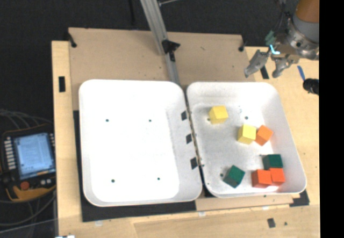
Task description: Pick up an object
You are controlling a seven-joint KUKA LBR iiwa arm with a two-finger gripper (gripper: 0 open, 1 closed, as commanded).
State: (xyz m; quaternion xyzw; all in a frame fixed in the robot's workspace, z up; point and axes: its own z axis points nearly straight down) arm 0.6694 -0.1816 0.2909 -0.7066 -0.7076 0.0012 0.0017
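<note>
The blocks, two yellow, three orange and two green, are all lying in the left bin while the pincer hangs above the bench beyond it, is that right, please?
Not quite: the camera view shows the blocks all in the right bin, not the left bin. The rest stands: two yellow, three orange, two green, with the pincer above the bench beyond it.

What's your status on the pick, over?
Gripper open, above the right bin's far rim, holding nothing. Blocks untouched in that bin; nearest is the yellow block. Nothing between gripper and blocks.
</note>
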